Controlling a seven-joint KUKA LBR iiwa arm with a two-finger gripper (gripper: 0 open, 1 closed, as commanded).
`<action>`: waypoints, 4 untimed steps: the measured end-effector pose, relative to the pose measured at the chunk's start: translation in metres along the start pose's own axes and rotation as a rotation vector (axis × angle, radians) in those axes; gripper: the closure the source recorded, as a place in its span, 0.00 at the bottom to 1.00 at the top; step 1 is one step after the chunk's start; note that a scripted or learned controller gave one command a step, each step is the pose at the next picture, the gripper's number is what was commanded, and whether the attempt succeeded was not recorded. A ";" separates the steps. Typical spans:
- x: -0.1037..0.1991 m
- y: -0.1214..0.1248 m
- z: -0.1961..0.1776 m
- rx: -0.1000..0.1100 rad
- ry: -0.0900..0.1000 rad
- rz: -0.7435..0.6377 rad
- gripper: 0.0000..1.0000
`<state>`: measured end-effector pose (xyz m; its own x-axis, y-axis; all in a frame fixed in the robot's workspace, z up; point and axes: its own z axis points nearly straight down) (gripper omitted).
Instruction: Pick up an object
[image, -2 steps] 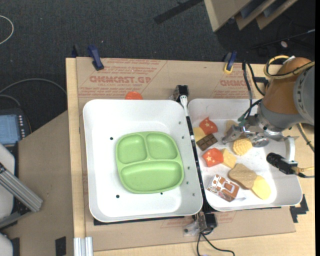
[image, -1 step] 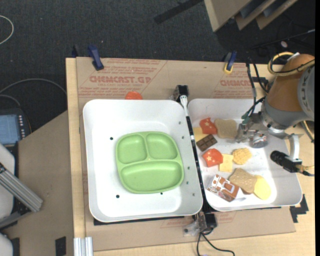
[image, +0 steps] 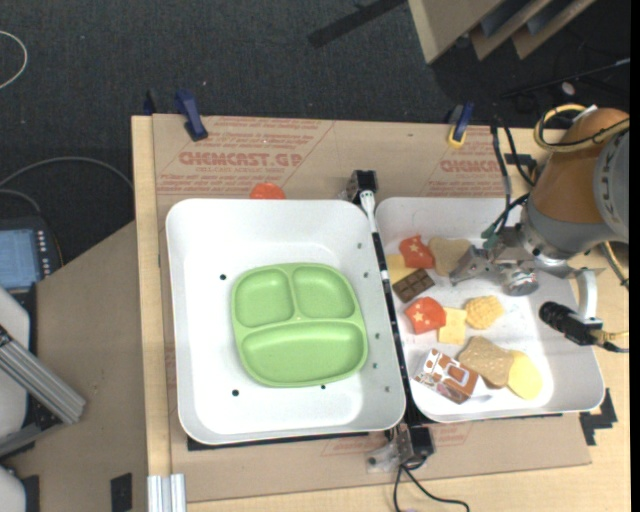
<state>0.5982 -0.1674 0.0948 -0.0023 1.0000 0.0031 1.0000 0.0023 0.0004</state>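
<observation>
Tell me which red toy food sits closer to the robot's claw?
The upper red piece, beside the gripper. The other red piece lies lower, next to a yellow square.

Bright even overhead light, white bins (image: 190, 300) glaring (slightly overexposed); soft shadows, mild overall blur

Arm (image: 585, 190): grey rounded housing with an orange band above the wrist. Black cables run along the wrist section — one yellow-sheathed loop near the top. Gripper (image: 478, 262): grey metal fingers on a silver, cylindrical mount.
</observation>
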 end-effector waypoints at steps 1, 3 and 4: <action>-0.017 0.035 0.004 -0.001 0.017 -0.009 0.00; -0.019 0.035 0.005 0.001 0.019 -0.010 0.00; -0.020 0.032 0.006 0.002 0.022 -0.011 0.00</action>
<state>0.6305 -0.1875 0.0892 -0.0132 0.9996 0.0246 0.9999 0.0132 -0.0018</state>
